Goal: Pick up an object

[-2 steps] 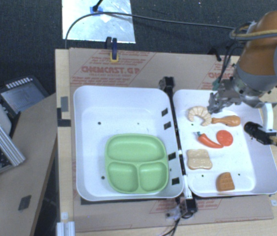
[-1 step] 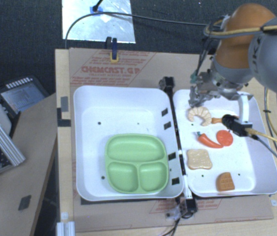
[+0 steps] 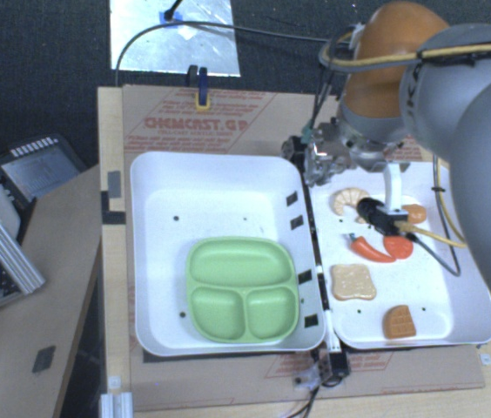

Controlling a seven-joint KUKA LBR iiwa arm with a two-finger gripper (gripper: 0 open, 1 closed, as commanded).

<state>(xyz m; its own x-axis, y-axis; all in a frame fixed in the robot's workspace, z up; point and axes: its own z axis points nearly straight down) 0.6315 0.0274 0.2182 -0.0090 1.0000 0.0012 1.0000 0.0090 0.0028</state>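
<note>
My gripper (image 3: pixel 318 162) hangs over the far left corner of the right bin (image 3: pixel 454 316), close to the wall between the two bins. Nothing shows between its tips. Just in front of it and to the right lies a pale croissant (image 3: pixel 346 200). Further forward are a red pepper (image 3: pixel 370 249) and a red round piece (image 3: pixel 400 247) touching it. An orange piece (image 3: pixel 415 213) lies to the right. A slice of toast (image 3: pixel 353 281) and a brown bread piece (image 3: pixel 399 321) lie near the front of the bin.
The left bin (image 3: pixel 167 190) holds a green divided plate (image 3: pixel 242 287) at its front right. The grey arm with its orange band (image 3: pixel 393 55) covers the far right of the right bin. A cardboard sheet (image 3: pixel 228 120) lies under both bins.
</note>
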